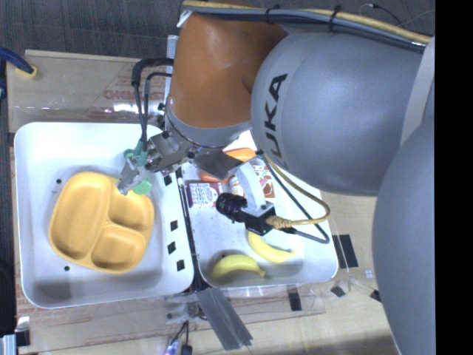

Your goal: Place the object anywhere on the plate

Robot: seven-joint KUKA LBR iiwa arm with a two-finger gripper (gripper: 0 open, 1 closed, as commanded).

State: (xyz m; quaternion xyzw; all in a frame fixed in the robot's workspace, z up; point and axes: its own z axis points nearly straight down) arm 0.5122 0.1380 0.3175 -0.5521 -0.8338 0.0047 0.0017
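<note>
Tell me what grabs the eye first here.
The big grey-and-orange arm fills the upper right, its gripper at the yellow plate's upper right rim in the left bin, a green object at its tip. Two bananas lie in the right bin.

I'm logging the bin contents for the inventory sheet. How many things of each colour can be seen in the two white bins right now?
Yellow: 3, namely the yellow divided plastic plate and two yellow bananas.
Green: 1, the small green object at the tool.
Orange: 1, the orange item partly hidden under the arm.
White and red: 2, the printed packets.
Total: 7.
</note>
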